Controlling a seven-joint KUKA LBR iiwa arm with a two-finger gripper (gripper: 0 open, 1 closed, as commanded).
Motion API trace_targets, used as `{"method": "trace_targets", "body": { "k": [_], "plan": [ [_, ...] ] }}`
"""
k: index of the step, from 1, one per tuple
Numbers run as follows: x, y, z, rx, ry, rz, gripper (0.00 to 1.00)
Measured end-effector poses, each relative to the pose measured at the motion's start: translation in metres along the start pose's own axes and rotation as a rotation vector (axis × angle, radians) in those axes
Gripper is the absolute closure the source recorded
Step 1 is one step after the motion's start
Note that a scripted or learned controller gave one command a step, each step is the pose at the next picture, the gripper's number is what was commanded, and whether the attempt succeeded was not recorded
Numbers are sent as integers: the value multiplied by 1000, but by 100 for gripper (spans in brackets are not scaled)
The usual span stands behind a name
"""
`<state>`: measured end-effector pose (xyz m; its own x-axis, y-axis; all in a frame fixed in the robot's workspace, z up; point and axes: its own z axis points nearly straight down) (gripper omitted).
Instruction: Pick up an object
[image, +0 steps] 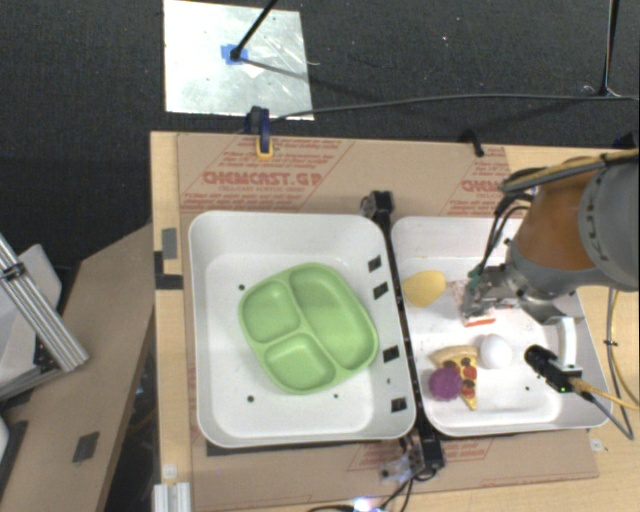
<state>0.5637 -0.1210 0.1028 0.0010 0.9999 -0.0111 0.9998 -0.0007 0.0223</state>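
I see the gripper (478, 303) low in the right bin (440, 240), just right of the lemon (424, 287); can't tell its state. Nothing lifted yet — grab & raise remain.

Lemon (424, 287): yellow, rounded, lying at the left side of the right bin (440, 240), near the divider. Egg (495, 352): white, oval, resting toward the bin's front right. Pizza slice (458, 364): yellow with red spots, flat, just left of the egg, point toward the front. Grapes (445, 382): purple, rounded cluster, touching the slice at its left front. Small red-and-white piece (480, 321): flat, behind the egg, too small to identify.
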Motion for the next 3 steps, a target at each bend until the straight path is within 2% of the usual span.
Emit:
{"method": "trace_targets", "body": {
  "k": [1,3],
  "plan": [
    [-3,5,-64,15,10,-5,100],
    [-5,11,-173,14,10,-6,100]
  ]
}}
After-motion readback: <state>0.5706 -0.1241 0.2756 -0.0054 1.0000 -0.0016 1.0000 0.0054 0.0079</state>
